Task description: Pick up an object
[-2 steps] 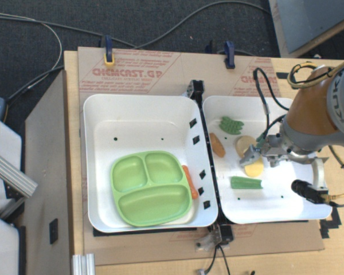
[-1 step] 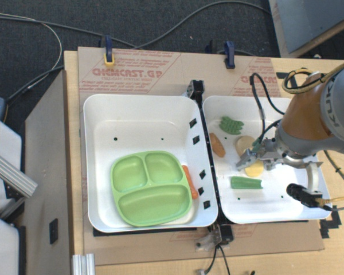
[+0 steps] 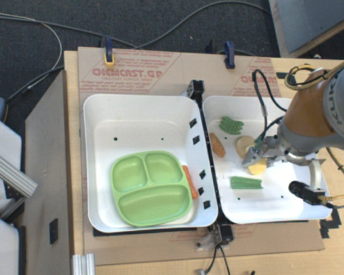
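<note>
Brown cardboard sheeting covers the tabletop (image 3: 160,242) at the near edge, and on it you have two shallow white plastic bins side by side. In the left bin (image 3: 97,153), closest to you, a light green divided plastic plate (image 3: 152,188) with three compartments lies flat towards the near wall, and a slim orange stick-shaped piece (image 3: 190,182) lies along the plate's right rim, touching it. In the right bin (image 3: 275,211) the nearest loose thing is a flat dark green strip (image 3: 245,183), lying crosswise on the floor of the bin. Just beyond it sits a small yellow lump (image 3: 256,168), the object nearest to your gripper (image 3: 257,154), which is low over the lump's far side, right at it. You cannot tell whether the jaws are released or clenched, and nothing can be seen held between them. Just beyond the gripper, on its left, rests a round tan piece (image 3: 243,145), and left of that an orange-brown oblong piece (image 3: 218,145) lies near the wall shared by the bins. Farther back a green leafy piece (image 3: 231,125) lies by itself. The grey arm with its orange band (image 3: 312,119) reaches in over the right bin's right side. At the far edge of the cardboard, a yellow clamp (image 3: 108,50) and a blue clamp (image 3: 229,55) grip the sheet.
</note>
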Tool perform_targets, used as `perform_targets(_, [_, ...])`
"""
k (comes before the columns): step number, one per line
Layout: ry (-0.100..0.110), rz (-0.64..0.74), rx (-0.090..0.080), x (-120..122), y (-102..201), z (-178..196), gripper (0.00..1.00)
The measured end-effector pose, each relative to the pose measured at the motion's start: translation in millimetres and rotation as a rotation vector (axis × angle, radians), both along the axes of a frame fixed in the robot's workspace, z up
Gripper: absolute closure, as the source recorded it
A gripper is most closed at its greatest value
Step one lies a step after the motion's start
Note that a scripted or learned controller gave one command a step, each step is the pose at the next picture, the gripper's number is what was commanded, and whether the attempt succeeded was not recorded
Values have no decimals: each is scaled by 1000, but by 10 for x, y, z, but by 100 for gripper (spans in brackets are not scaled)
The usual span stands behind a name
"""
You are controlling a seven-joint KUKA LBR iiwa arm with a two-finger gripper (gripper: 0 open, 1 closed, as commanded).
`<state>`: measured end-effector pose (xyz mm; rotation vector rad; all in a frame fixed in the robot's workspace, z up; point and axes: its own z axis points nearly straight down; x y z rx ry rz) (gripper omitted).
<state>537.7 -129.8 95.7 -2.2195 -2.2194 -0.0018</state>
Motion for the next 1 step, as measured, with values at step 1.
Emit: perform_targets(1, [-7,1,-4,37,-36,635,100])
